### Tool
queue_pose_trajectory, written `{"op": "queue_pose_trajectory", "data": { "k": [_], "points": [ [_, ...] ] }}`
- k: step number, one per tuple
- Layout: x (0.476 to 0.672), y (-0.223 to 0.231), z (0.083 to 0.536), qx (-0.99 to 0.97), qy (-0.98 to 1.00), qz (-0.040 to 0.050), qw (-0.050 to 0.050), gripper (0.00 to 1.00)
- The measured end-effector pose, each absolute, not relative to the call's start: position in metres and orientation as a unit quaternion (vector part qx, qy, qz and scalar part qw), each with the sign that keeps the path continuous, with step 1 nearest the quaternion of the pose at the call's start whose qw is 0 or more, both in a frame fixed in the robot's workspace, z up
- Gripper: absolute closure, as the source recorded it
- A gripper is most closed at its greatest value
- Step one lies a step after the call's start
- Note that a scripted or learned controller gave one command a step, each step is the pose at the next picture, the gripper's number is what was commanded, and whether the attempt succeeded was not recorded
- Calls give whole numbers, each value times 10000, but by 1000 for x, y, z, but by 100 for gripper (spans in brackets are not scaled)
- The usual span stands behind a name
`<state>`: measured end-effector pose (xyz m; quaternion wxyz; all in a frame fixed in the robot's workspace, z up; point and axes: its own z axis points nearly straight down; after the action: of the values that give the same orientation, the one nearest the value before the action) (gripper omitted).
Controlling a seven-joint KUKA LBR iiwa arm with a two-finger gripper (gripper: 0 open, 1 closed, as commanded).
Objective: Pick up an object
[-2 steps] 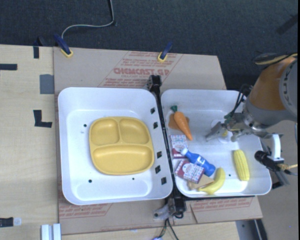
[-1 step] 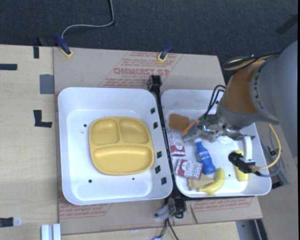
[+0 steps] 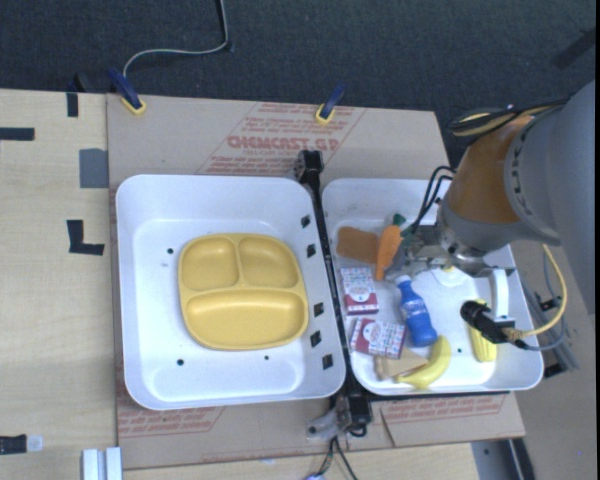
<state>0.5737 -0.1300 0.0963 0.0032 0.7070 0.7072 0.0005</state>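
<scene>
At the left of the frame the desk (image 3: pixel 40 268) shows bare wood with dark tape marks. The left bin (image 3: pixel 145 368) holds a yellow divided plate (image 3: pixel 243 291) lying flat near its middle. Across the black divider, the right bin (image 3: pixel 525 373) is crowded: a brown block (image 3: pixel 355 242) and an orange carrot (image 3: pixel 387 251) sit in its upper left part, two small red-and-white cartons (image 3: pixel 358 290) (image 3: pixel 377 338) lie below them, a blue bottle (image 3: pixel 415 313) lies tilted at the centre, and a yellow banana (image 3: pixel 430 364) rests near the lower rim. The gripper (image 3: pixel 420 253) hangs just right of the carrot; whether it is parted or closed cannot be told. The grey arm (image 3: pixel 525 183) enters from the right.
</scene>
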Motion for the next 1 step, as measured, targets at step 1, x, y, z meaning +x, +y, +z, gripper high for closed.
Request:
{"op": "queue_pose_trajectory", "data": {
  "k": [1],
  "points": [
    [574, -130, 96, 7070, 7072, 4, 31, 0]
  ]
}}
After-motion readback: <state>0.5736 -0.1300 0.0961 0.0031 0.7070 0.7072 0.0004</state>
